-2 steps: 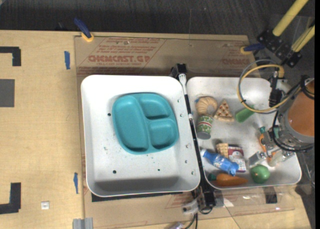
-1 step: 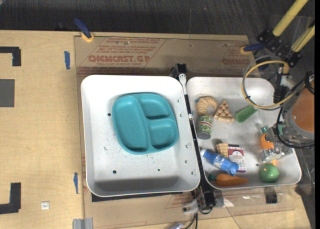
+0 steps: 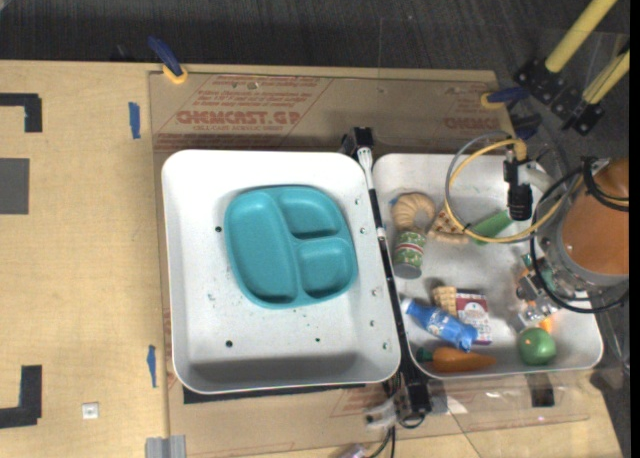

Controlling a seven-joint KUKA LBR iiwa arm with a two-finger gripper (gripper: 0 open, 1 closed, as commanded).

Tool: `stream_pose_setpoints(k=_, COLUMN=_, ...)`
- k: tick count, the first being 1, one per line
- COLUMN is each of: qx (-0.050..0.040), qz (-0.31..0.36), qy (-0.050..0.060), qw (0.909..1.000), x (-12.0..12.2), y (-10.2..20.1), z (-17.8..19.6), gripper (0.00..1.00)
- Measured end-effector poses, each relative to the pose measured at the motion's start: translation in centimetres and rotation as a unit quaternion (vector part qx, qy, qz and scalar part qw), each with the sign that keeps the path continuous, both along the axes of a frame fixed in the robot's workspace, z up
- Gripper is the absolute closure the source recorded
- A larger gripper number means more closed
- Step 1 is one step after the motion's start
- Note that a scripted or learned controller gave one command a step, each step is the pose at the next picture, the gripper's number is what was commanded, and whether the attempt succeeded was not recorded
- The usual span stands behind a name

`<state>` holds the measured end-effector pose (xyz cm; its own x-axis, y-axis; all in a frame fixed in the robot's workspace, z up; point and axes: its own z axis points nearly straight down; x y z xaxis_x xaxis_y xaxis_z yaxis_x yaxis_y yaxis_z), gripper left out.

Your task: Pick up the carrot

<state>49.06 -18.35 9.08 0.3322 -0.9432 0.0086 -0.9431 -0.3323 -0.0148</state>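
Observation:
The carrot [image 3: 464, 360] is orange and lies flat along the near wall of the right bin [image 3: 590, 346], beside a green end piece at its left. My gripper [image 3: 533, 298] hangs below the arm's orange band [image 3: 600, 231] at the bin's right side. It is above and to the right of the carrot, roughly a hand's width away, over a round green fruit [image 3: 537, 347]. Nothing shows between the gripper and the carrot.
The right bin also holds a blue packet [image 3: 438, 322], a red and white box [image 3: 470, 304], a small can [image 3: 408, 251], a tan pastry [image 3: 412, 211] and a green vegetable [image 3: 492, 223] under a yellow cable loop. The left bin [image 3: 200, 276] bears a teal divided plate [image 3: 290, 244].

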Motion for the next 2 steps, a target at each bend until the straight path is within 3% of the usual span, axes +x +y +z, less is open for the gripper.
stream_pose_setpoints(k=1, qx=0.0026, qz=-0.002, qy=-0.003, qw=1.0, x=0.2, y=0.3, z=1.0, gripper=1.0)
stream_pose_setpoints(k=2, qx=0.0032, qz=0.242, qy=0.005, qw=0.9702, x=0.9, y=-1.5, z=-0.2, gripper=1.0)
